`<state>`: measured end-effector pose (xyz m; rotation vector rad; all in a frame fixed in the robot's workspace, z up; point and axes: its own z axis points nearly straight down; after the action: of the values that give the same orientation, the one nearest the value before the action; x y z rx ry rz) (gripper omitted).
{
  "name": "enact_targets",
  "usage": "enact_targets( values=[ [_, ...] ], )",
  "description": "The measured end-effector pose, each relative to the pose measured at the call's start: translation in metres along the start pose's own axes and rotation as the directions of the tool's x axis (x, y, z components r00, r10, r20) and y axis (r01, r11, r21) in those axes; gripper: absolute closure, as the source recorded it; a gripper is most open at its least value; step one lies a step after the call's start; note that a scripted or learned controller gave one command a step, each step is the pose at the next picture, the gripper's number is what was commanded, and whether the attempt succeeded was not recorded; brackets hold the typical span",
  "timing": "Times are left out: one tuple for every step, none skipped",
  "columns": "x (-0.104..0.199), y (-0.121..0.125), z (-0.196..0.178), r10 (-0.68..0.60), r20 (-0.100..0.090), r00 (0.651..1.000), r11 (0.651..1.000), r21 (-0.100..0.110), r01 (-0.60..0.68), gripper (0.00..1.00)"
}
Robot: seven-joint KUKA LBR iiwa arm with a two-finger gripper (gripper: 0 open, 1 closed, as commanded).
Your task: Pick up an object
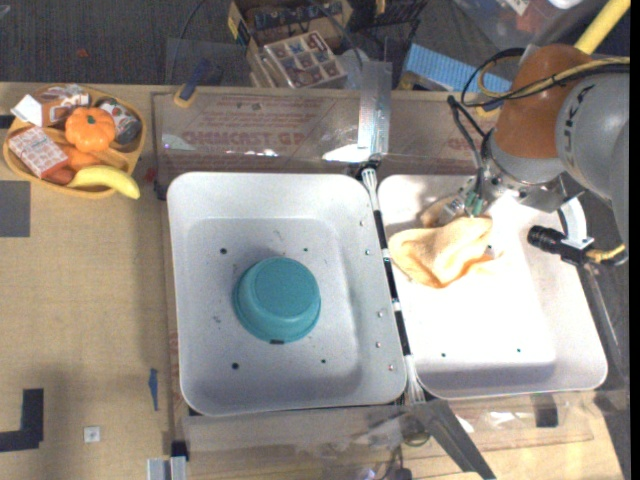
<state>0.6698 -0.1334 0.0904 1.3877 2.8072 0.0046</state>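
A yellow-orange cloth lies crumpled in the upper left part of the right bin. My gripper is low over the bin's far side, right at the cloth's upper edge, with the grey arm and its orange band reaching in from the upper right. The gripper tip touches or overlaps the cloth's top corner, and the wrist hides the contact. A teal bowl sits upside down in the middle of the left bin.
A black cable and connector hang beside the arm over the right bin's right side. A plate of toy fruit rests on the bench at far left. Cardboard and boxes stand behind the bins.
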Motion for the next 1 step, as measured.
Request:
enact_targets(
  values=[
    [0.0249,-0.0020,-0.0411,0.097,-0.005,0.995,0.995,0.005,-0.097,0.00]
  ],
)
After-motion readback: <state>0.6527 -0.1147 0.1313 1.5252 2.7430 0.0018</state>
